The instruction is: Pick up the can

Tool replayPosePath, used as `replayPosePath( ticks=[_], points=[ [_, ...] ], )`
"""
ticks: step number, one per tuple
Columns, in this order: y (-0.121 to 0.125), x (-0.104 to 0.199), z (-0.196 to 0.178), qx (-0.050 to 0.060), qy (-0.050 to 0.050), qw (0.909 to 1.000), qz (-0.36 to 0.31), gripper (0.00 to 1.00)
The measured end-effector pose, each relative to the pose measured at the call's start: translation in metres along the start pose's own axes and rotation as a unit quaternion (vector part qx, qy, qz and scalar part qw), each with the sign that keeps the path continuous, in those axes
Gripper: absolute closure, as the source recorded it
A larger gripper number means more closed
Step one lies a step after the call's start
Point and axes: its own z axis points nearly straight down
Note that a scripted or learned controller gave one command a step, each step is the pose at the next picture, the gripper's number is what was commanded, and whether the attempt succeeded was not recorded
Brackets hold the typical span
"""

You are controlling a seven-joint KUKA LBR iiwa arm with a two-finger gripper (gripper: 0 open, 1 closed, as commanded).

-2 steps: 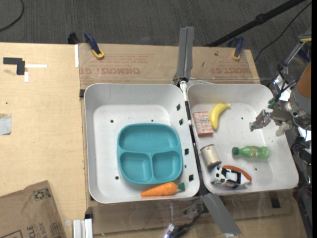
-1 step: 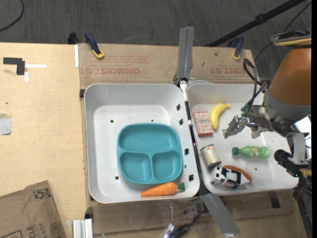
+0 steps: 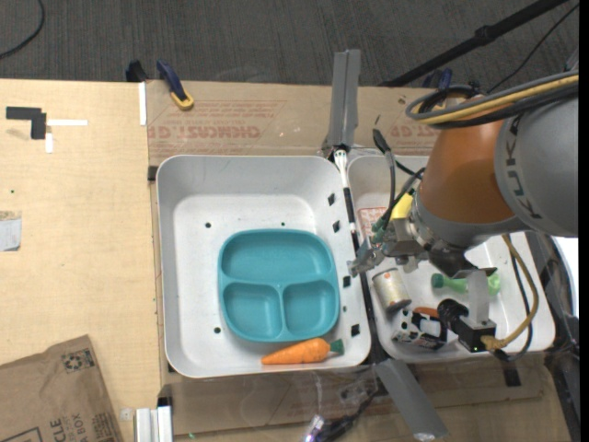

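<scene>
Two white bins sit side by side on the bench, and the action is all in the right bin. The arm leans in from the right, its orange band bulking over that bin, and the gripper hangs low near the bin's left wall. Just below it lies the can, a small silvery cylinder on its side on the bin floor, close to the divider between the bins. From where I stand the wrist hides the claw, so I cannot tell how it is set, and nothing I can see says the can is in its grasp.

Around the can there is clutter: a small black-and-white toy just below it, and something green off to its right. The left bin holds a teal divided plate and a carrot at its lower edge, well apart from the work.

My reading is that this is the approach, the tool lining up over the can before the grab. The next move would call for coming straight down with the claw straddling the can's round body across its width, then a firm squeeze; a cylinder lying flat may roll away towards the wall or the toy.
</scene>
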Motion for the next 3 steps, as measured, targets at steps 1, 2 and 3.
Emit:
replayPosePath(
  ticks=[1,2,3],
  points=[
    [-0.020,-0.037,0.000,0.000,0.000,0.9999,-0.016,0.00],
    [-0.020,-0.038,-0.001,-0.001,0.000,1.0000,0.001,0.00],
    [-0.024,-0.115,0.090,0.000,0.000,1.0000,-0.001,0.00]
  ],
)
